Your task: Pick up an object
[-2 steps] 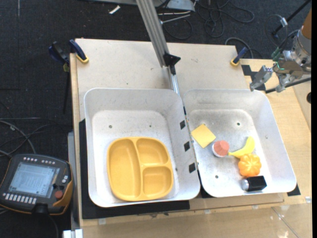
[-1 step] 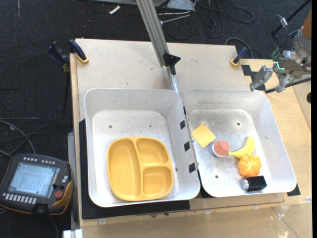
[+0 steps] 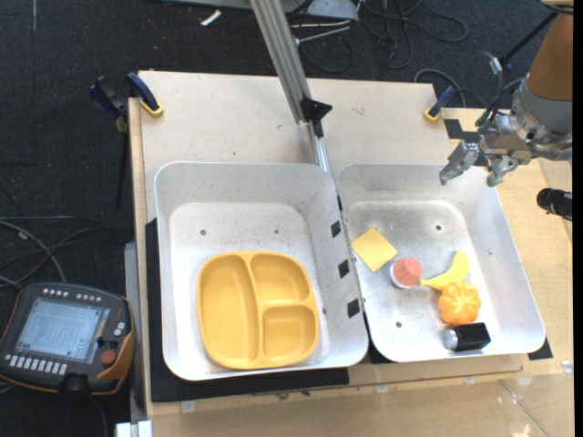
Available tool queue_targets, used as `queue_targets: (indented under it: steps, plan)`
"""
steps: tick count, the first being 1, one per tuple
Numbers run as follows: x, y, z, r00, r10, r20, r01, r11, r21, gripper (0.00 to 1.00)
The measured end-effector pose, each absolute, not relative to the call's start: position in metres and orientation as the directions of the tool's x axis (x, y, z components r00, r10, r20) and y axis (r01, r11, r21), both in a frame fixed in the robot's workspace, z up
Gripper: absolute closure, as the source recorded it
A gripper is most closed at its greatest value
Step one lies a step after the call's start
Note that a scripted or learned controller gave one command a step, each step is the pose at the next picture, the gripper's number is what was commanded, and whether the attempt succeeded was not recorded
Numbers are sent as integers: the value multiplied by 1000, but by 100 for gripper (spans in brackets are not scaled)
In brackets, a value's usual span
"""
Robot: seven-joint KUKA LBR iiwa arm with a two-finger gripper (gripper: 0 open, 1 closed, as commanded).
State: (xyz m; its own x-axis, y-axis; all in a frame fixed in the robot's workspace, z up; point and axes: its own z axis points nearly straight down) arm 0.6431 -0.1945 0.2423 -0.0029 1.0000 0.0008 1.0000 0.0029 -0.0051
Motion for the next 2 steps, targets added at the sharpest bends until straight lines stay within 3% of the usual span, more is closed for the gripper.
queue_targets:
  steps: [2]
  plan:
    - [632,-188,149,0,1000,0,1000,0,-5,0]
